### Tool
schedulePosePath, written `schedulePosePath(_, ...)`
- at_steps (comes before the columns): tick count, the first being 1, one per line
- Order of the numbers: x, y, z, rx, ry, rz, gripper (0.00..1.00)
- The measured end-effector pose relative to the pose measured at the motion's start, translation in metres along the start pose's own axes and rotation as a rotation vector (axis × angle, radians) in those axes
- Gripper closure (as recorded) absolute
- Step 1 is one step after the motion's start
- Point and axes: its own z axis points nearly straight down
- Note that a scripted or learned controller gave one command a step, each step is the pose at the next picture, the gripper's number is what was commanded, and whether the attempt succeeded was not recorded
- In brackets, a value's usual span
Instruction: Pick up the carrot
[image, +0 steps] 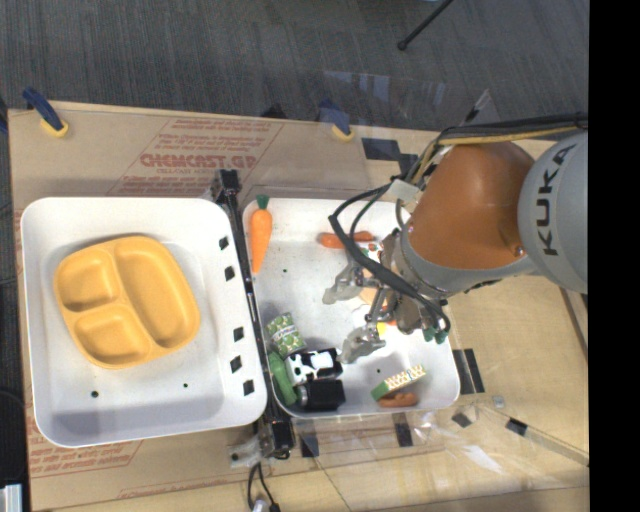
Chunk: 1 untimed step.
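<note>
Camera view has the carrot (260, 234) lying against the right bin's (300, 212) upper-left wall, hard to straddle; the gripper (352, 318), fingers spread and holding nothing, hangs well apart mid-bin.

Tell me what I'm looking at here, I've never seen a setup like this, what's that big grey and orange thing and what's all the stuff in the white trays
That is a robot arm, seen by one camera fixed above the bench and looking down at a slant. The arm reaches in from the right, and its two-finger gripper hangs open over the right bin with nothing between its fingers. The left bin holds a yellow divided plate. In the right bin a toy carrot, which the arm is meant to pick up, lies along the left wall near the far corner. A black and white toy cow and some small toy food packets lie near the front.
</note>
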Motion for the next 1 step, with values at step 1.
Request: schedulePosePath(1, -0.0364, -0.0663, 0.0471, 0.0, 0.0, -0.084, 0.0)
